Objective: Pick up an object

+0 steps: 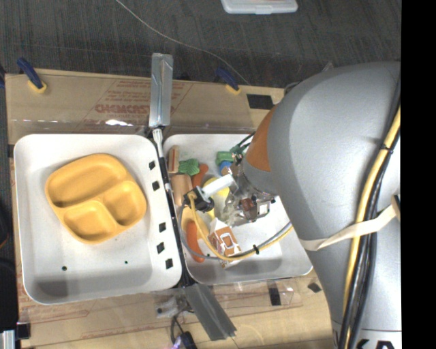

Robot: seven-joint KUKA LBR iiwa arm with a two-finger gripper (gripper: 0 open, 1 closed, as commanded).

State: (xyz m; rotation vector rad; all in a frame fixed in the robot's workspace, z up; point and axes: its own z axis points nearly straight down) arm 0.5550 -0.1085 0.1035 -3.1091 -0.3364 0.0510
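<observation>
A yellow divided tray [95, 198] lies in the left white bin [27, 225] — three compartments, tilted askew; blue clamps [30, 73] grip the cardboard sheet [88, 102] behind; a white lidded container [259, 6] sits at the top edge.

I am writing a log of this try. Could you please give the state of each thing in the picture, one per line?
Yellow divided tray: lying flat in the left bin, nothing in it.
Left bin: holds the tray.
Right bin: holds a pile of small objects.
Gripper: down over the pile; grasp hidden.
Orange-and-white packet: lying in the right bin.
</observation>
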